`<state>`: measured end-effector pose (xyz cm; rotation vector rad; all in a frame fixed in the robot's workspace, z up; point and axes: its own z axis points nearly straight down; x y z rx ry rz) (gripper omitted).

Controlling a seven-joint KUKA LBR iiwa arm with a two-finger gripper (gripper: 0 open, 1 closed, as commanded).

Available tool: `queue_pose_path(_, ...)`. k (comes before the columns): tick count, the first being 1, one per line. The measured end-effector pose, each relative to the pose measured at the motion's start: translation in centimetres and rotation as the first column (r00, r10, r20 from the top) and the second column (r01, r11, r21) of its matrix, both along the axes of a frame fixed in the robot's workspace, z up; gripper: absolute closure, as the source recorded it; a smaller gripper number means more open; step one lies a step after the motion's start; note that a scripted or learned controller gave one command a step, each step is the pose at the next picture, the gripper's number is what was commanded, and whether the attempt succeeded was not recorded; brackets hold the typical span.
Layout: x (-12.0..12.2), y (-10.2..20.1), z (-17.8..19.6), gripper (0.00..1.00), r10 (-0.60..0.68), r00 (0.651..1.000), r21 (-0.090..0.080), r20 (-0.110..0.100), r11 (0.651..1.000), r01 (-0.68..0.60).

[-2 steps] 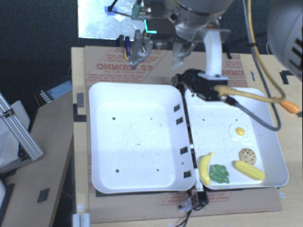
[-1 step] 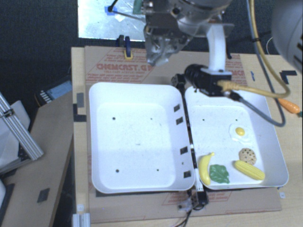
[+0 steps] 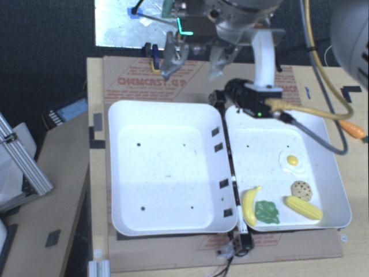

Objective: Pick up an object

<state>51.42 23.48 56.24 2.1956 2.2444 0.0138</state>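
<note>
left bin [image 3: 124, 154]: white, shallow, nothing lying in it.
gripper [image 3: 196, 62]: raised at the top of the view, above the bench behind the bins, over neither bin; two fingers [image 3: 173, 59] hang apart with nothing between them.
right bin [image 3: 331, 172]: white, shallow, all the pickable items grouped at its near end.
banana [image 3: 249, 205]: yellow, curved, against the bin's left wall, touching the green piece.
green leafy piece [image 3: 267, 212]: flat, just beside the banana on its right.
fried egg [image 3: 292, 161]: white with yellow yolk, set farther back, apart from the others.
cookie [image 3: 301, 189]: round, brown, just behind the corn.
corn cob [image 3: 304, 208]: yellow, lying at a slant near the front right corner.
progress: judged not begun; no item lifted or gripped. left to do: travel over the right bin, descend on one item, close, lift.
</note>
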Motion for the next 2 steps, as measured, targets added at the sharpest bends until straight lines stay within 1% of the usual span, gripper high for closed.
queue_pose_path(1,-1.7,-0.9,-31.2,0.00,-0.022,1.000,-0.011,-0.020,1.000,0.022)
queue_pose_path(2,-2.9,-0.1,-40.2,0.00,-0.023,1.000,-0.007,-0.013,1.000,0.023)
